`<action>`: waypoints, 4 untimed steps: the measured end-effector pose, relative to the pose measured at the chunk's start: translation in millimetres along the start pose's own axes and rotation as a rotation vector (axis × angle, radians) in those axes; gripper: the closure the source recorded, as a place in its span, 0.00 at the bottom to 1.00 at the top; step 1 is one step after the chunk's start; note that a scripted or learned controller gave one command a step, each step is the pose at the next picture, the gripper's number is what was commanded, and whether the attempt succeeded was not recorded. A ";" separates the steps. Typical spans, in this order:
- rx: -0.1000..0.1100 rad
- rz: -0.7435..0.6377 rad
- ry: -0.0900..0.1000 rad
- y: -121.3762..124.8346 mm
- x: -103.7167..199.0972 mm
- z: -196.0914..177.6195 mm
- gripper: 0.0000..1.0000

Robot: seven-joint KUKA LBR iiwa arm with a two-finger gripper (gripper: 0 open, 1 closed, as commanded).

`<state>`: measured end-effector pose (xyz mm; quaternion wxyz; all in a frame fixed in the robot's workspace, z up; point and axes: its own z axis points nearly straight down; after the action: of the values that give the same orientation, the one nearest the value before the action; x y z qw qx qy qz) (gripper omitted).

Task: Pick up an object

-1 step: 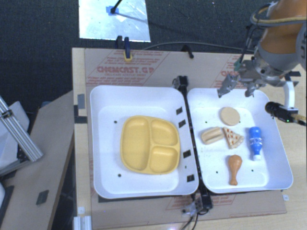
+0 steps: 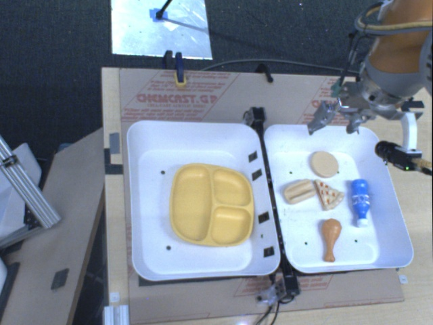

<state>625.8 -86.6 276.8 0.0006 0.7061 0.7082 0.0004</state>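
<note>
So, bench: wooden board [image 2: 223,90] with faded red "CHEMCAST" lettering printed across the top, two bins sitting on it side by side.
Arm: grey KUKA arm with its orange band [image 2: 406,19] comes in from the upper right, wrist tilted down toward the far edge of the right bin.
Left bin: shallow white plastic bin [image 2: 145,181], glossy, rounded corners.
Right bin: matching shallow white plastic bin [image 2: 392,249], touching the left one along a black hinge-like strip.
Yellow plate: yellow plastic divided tray [image 2: 212,204] with three compartments, smooth, lying flat in the middle of the left bin.
Gripper: two-finger metal gripper [image 2: 336,120] hangs over the top rim of the right bin, fingers spread apart, nothing between them.
Bottle: small blue plastic bottle with a white label and cap [image 2: 360,201], lying on the right side of the right bin; label too small to read.
Drumstick: brown toy chicken drumstick [image 2: 330,237], near the front of the right bin.
Bread: tan toy bread roll [image 2: 299,191], just beside the pizza slice.
Pizza: small toy pizza wedge [image 2: 329,196], between roll and bottle.
Cookie: round tan flat disc [image 2: 325,163], nearest the gripper but well apart from it.
</note>
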 end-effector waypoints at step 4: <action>-0.002 0.002 0.000 -0.7 -3.3 113.5 1.00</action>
<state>625.3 -90.0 163.3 0.0014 0.7066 0.7076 0.0010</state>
